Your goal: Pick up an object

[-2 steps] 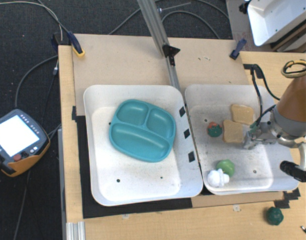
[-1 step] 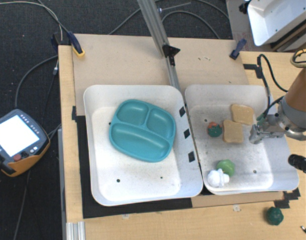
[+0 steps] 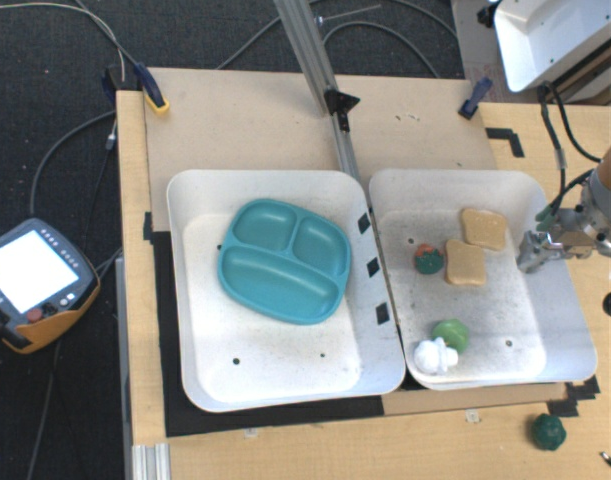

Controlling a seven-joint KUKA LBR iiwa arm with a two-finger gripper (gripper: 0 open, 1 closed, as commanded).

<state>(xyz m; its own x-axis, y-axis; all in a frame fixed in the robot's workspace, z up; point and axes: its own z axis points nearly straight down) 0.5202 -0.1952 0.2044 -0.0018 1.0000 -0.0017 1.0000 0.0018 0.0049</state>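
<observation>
The right bin (image 3: 555, 320) holds two tan bread-like blocks, one (image 3: 483, 228) further back and one (image 3: 466, 264) beside it, along with a small red and green ball (image 3: 429, 260), a green object (image 3: 451, 334) and a white object (image 3: 435, 356). My gripper (image 3: 541, 246) sits at the right rim of this bin, to the right of the tan blocks and apart from them. Nothing shows between its fingers.
A teal divided plate (image 3: 284, 260) lies in the left bin (image 3: 275, 380). A dark green ball (image 3: 548, 431) rests on the bench outside the right bin's front corner. A metal pole (image 3: 315, 63) slants across the back. Blue clamps hold the board corners.
</observation>
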